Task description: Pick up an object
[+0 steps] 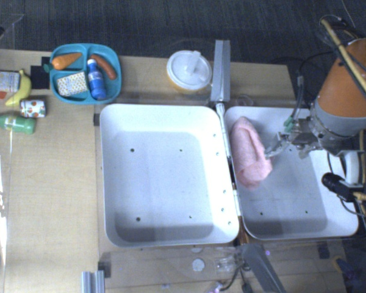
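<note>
1. Back left corner of the surface (49, 182): a blue divided tray (85, 73) of toy food, with a banana (19, 89), a small can (32, 108) and a green bottle (12, 123) beside it.
2. Back edge, centre: a white lidded cup (189, 70).
3. Left bin (165, 176): white, shallow.
4. Right bin (293, 188): a pink rolled cloth (250, 151) lies against its left wall.
5. Tool (274, 148): at the cloth's right edge; cannot tell how far open, or whether it grips the cloth.
</note>
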{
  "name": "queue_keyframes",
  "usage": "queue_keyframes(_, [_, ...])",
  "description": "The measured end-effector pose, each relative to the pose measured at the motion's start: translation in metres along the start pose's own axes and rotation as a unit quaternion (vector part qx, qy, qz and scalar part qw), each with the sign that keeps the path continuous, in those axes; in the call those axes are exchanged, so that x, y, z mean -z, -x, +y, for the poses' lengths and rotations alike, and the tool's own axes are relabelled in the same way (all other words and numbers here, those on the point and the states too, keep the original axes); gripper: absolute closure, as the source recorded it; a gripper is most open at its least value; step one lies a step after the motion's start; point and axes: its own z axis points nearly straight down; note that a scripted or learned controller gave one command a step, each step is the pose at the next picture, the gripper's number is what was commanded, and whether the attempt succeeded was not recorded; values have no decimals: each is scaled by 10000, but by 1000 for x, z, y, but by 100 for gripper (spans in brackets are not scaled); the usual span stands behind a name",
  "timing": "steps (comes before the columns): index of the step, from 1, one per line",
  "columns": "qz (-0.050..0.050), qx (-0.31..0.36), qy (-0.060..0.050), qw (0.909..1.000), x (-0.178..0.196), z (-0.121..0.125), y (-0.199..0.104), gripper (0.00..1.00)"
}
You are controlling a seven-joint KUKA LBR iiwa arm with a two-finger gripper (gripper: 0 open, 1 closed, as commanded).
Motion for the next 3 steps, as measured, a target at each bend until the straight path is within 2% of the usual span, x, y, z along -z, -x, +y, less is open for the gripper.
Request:
queue_keyframes(1, [2,579,-2,9983,-97,19,43,0])
queue_keyframes(2, [-24,910,91,9958,-118,72,11,0])
queue_keyframes(3, [-44,1834,123,9830,-117,61,9,0])
